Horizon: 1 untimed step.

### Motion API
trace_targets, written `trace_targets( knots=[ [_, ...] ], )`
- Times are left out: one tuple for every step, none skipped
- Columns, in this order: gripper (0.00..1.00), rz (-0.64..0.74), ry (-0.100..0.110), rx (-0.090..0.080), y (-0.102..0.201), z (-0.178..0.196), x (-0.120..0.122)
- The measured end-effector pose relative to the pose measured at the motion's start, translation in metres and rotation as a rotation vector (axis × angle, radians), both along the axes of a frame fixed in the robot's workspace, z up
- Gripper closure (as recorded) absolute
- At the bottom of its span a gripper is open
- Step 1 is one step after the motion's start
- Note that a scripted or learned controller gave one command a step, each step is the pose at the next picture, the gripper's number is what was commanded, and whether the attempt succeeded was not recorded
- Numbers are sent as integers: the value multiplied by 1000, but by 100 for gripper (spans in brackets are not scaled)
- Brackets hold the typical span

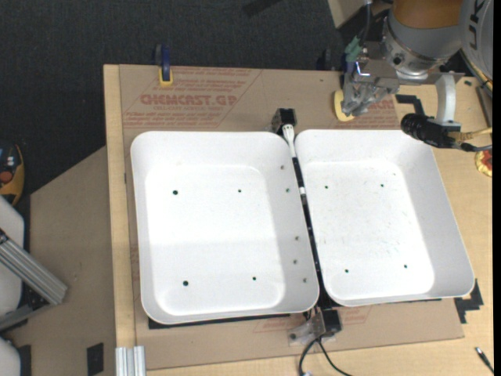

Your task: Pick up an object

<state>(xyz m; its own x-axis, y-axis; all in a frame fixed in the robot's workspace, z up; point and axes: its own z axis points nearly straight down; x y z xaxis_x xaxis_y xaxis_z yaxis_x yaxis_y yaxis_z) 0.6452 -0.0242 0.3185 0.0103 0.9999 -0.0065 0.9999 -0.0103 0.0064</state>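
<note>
Dark grey carpeted floor (117, 22) surrounds a flat brown cardboard-covered bench top (125, 116) printed with faint red lettering, which occupies the centre and lower part of the frame. On it lie two shallow white plastic bins side by side: the left bin (219, 225) and the right bin (376, 218), their inner rims touching along a black strip (301, 202) that runs from upper centre to lower centre. Each bin floor bears four small dark dots. A small blue and yellow clamp (163, 63) grips the bench edge at upper left. At upper right, the grey arm with an orange band (430, 6) reaches in, and its two-finger metal gripper (358, 104) hangs above the bench just beyond the right bin's upper rim. A small pale yellow rounded object (342, 106) sits at the fingertips, on the cardboard outside the bins; whether the fingers are apart or closed on it cannot be told.
</note>
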Motion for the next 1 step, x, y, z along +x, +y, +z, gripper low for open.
trace_targets(
  knots=[
    [100, 16, 18, 9, 76, -102, 12]
  ],
)
